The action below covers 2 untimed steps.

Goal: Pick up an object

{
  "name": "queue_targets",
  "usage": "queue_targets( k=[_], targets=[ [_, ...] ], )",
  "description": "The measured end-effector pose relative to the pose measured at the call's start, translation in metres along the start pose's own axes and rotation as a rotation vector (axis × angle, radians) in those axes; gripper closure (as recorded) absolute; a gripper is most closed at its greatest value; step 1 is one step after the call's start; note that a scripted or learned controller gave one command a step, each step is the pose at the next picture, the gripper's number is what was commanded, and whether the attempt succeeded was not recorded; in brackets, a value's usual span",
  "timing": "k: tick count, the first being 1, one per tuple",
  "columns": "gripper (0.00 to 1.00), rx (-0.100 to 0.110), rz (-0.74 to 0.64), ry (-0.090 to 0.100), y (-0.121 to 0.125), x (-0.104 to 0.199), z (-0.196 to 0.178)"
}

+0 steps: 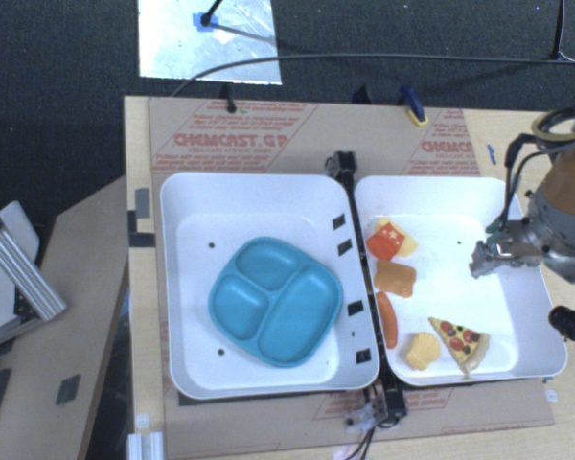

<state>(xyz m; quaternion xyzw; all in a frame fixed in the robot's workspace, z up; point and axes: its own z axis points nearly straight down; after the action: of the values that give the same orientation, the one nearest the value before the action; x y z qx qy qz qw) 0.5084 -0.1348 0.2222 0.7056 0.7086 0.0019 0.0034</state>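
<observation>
The gripper point(481, 260) is seen over the right edge of the right bin point(479, 195), apart from every item; whether it is open or shut cannot be told, and nothing is seen held in it. The candidate objects are clustered along the bin's left wall: a red-and-yellow toy piece point(388, 241), an orange block point(395, 278), a carrot-like stick point(387, 319), a yellow piece point(422, 351) and a pizza slice point(459, 339). A missed grasp is judged likely, since the items are low and flat. The blue divided plate point(275, 300) is noted in the left bin point(196, 199).
</observation>
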Motion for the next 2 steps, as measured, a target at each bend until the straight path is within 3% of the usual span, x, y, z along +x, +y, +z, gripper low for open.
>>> queue_targets(
  k=[1, 2],
  targets=[
    [1.00, 0.000, -0.001, 0.000, -0.007, 0.002, -0.058],
    [1.00, 0.006, -0.006, 0.004, -0.009, 0.056, -0.042]
  ],
)
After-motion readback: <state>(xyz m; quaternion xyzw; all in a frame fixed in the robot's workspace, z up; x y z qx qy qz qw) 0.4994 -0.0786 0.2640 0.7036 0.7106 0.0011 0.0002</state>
